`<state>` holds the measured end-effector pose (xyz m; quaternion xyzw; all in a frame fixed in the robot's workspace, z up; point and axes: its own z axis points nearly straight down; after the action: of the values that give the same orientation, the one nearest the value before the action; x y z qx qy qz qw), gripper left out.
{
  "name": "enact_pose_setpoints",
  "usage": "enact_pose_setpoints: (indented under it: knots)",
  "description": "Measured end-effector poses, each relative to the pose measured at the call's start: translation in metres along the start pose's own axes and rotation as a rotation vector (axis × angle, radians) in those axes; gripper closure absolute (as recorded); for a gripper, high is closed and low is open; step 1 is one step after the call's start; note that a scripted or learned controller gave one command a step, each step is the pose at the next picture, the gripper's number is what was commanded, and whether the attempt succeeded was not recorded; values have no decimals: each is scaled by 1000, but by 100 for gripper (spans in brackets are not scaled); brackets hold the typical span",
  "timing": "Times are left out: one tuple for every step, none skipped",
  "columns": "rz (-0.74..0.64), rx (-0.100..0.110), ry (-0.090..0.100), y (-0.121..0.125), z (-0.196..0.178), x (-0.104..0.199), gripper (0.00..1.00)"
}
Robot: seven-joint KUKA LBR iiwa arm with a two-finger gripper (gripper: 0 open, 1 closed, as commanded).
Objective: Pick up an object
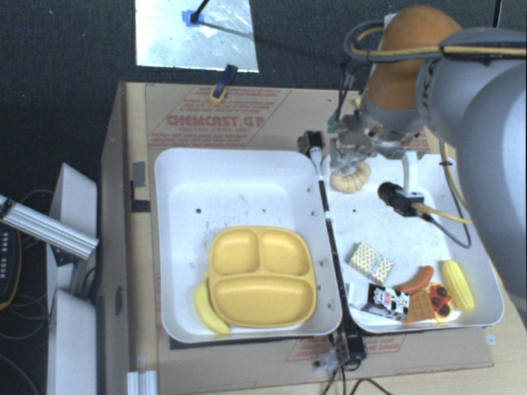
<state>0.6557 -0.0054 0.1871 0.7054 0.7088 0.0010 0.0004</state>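
Red print "CHEMCAST GP" reads on the brown board [216, 120] under both bins; smaller lines beneath it too blurred to read. No other lettering legible.

Left bin [189, 179]: yellow divided tray [262, 275] at near edge, banana [206, 309] tucked against its left corner. Far half of this bin bare.

Right bin [486, 303]: gripper [352, 156] down at far left corner, close to the dividing wall. Jaws hidden by wrist; cannot tell their state. Pale ring-shaped toy [347, 179] directly below them, touching or just under. Along near edge: checkered packet [370, 261], sausage [414, 279], corn [457, 285], waffle [422, 306], black-and-white carton [387, 301]. Middle of bin open.
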Motion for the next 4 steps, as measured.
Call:
enact_pose_setpoints:
  knots:
    - [3, -3, -3, -25, -72, -53, 100]
    - [4, 0, -2, -28, -51, -107, 100]
    - [4, 0, -3, -70, -53, -141, 100]
    - [4, 0, -3, -104, -77, -192, 100]
